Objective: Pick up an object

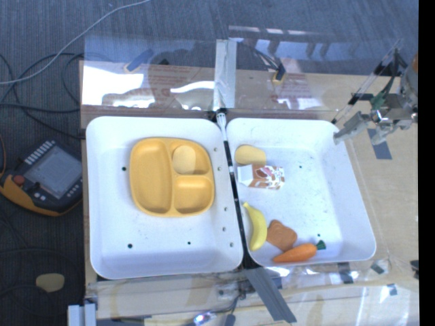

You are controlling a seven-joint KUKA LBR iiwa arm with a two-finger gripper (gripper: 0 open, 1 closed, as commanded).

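The claw (376, 122) is seen at the right edge of the view, just beyond the upper right corner of the right bin (353, 182), over the worktop (394, 202). Much of it is cut off by the frame, and its thin grey parts run together, so whether it is wide or narrow cannot be told; nothing can be made out in its grasp.

In the right bin, a shallow white tray with rounded corners and a speckled floor, five things are gathered along the left wall and the near side. A rounded pale yellow piece (249, 155) lies by the upper left wall; its kind cannot be settled. Just beside it a small flat packet (267, 176) is seen, white with red-brown print, its writing too small to be read. Lower down, a smooth yellow banana (256, 227) curves along the left wall. Touching it on the right is a brown lumpy piece (281, 235), and below that an orange carrot (296, 252) with a green tip lies near the front wall.

The left bin (109, 202), of the same white make, holds a yellow plastic plate (171, 176) divided into three compartments. In its upper right compartment a round pale disc (183, 157) rests.

Behind the bins, clear sheeting (177, 80) throws bright reflections that hide what is under it. On the dark carpet at the left a handheld pendant (42, 175) with a screen is seen, and cables (41, 73) trail across the floor.
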